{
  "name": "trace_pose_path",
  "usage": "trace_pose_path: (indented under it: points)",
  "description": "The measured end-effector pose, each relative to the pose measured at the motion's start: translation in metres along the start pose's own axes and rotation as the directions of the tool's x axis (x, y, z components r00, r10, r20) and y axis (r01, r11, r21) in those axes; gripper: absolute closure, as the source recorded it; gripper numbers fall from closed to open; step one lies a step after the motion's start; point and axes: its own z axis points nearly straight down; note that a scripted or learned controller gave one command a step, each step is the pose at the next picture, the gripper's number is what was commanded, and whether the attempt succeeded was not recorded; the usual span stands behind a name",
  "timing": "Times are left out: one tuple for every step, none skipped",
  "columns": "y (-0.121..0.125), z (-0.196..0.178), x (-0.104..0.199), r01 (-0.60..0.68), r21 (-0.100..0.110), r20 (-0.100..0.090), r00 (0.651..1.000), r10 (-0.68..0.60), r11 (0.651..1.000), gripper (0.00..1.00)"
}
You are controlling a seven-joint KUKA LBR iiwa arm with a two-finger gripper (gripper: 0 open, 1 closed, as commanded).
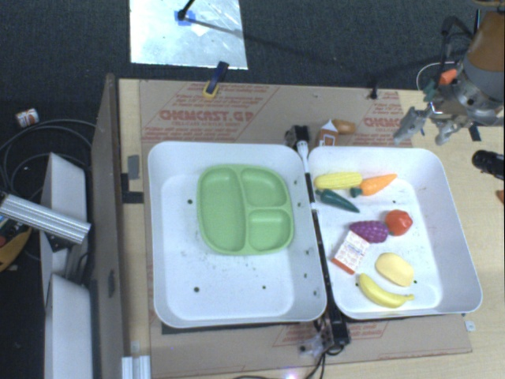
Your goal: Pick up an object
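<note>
Here the jaws hang spread and empty, above-right of the carrot.

The cardboard sheet under the two bins carries red printed lettering. Far of the left bin it reads roughly "CHEMCAST GP", set inside a diamond outline. The same print repeats far of the right bin, partly cut off. More red print shows at the near edge, too small to read.
</note>
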Motion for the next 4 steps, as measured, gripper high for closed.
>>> trace_pose_path:
  points:
    - [-0.047,0.142,0.005,-0.003,0.015,-0.004,1.000,0.003,1.000,0.00]
    - [-0.083,0.183,0.012,-0.003,0.007,-0.002,1.000,0.003,1.000,0.00]
    - [-0.020,0.179,0.016,0.004,-0.004,0.000,1.000,-0.004,1.000,0.00]
    - [0.003,0.186,0.030,0.007,0.040,-0.006,1.000,-0.007,0.999,0.00]
